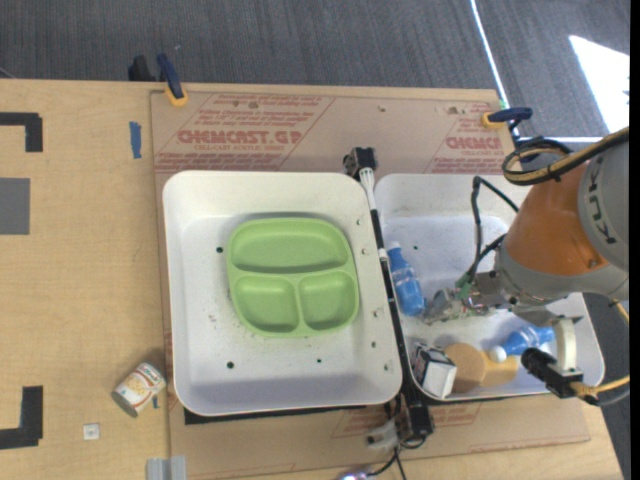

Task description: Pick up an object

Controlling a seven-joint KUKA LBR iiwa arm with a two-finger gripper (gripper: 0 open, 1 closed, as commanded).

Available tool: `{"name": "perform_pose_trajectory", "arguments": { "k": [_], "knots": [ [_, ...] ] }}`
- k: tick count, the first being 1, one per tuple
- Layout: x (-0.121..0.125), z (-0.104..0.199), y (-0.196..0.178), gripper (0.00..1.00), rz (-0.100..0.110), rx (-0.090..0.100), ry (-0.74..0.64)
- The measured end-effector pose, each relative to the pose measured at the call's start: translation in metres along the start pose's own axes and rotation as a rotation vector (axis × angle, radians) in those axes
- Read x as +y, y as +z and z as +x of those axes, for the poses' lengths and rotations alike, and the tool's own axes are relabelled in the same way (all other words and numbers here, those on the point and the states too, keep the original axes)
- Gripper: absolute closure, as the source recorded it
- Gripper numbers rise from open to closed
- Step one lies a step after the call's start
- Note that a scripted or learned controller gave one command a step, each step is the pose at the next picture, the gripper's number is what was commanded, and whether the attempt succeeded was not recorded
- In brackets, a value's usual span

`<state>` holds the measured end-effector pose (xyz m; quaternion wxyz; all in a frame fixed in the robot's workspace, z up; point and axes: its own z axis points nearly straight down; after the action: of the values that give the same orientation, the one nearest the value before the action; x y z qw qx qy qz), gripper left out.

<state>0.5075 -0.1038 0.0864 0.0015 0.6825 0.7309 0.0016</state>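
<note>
Gripper (445, 306) low in right bin (440, 200), grip unreadable. Nearest object: blue bottle (404, 280) against divider. You risk fingers hitting wall, or snagging neighbouring clutter (470, 363) on lift.

I see the divided plate (293, 275) in the left bin (190, 268); the bottle (405, 281) lies in the right bin (440, 203), near the bins' shared wall.

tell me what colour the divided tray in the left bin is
Light green tray, seen clearly in the camera view.
</note>
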Motion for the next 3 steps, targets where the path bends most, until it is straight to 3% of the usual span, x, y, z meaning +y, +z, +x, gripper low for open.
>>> {"name": "perform_pose_trajectory", "arguments": {
  "k": [1,2,3],
  "knots": [
    [0.032,0.003,0.0,0.0,-0.001,-0.003,-0.402],
    [0.118,-0.004,0.001,0.0,0.0,0.0,-0.368],
    [0.118,-0.004,0.001,0.0,0.001,0.0,-0.369]
  ]
}}
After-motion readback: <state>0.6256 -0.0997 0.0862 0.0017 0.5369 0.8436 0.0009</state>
